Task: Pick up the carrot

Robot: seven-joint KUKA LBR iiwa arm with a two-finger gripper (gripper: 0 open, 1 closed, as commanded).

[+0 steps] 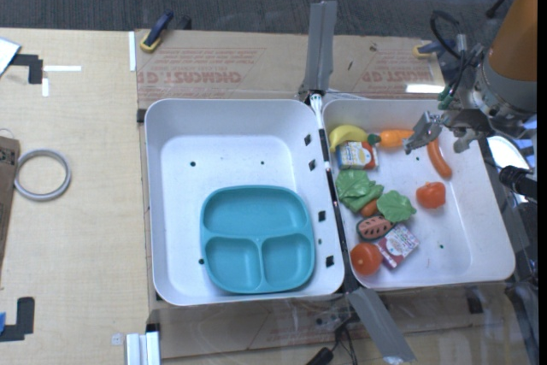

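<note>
Presently on record:

1. Pincer (441, 141): fingers spread wide over the far part of the right bin (479, 265), nothing pinched between them.
2. Carrot (394, 137): orange, lying flat on the bin floor just to the left of the left finger, not held; whether touching that finger cannot be told.
3. Red-orange sausage-shaped piece (439, 159): directly below the gap between the fingers, slanted, resting on the floor.
4. Yellow banana (345, 134): further left than the carrot, by the bin's left wall.
5. Small labelled packet (355, 155): just beneath the banana, left of the pincer.
6. Green leafy pieces (355, 184): lower left of the pincer, near the left wall.
7. Orange-red round fruit (432, 195): nearer the camera than the pincer, apart from the sausage-shaped piece.
8. Red tomato (365, 258): well below and left, at the near corner.
9. Teal divided plate (256, 238): far left of the pincer, in the left bin (171, 184).
</note>
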